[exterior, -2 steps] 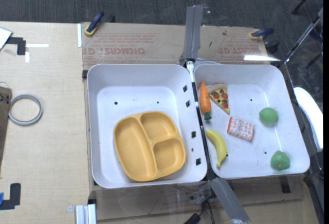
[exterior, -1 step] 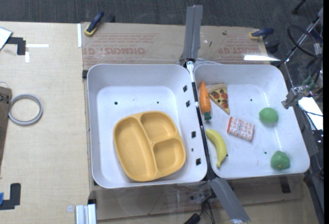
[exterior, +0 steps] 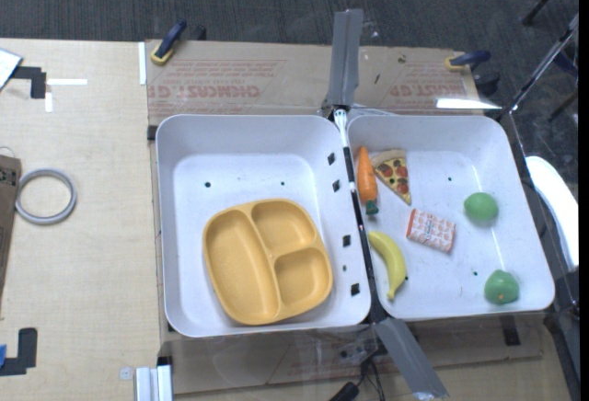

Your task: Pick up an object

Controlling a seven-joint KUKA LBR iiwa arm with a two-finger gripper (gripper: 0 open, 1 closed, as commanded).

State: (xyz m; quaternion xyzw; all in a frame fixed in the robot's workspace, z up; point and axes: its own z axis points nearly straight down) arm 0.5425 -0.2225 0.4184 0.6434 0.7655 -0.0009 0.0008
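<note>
— Along the right bin's left wall, what is lying?
— Carrot and banana, both running lengthwise with that wall; the arm would be reaching from the far side. I cannot tell the claw's state

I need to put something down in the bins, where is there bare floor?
Left bin: bare strip behind the yellow tray. Right bin: open patch between cracker packet and green balls. Crowded near carrot, pizza, banana.
</note>
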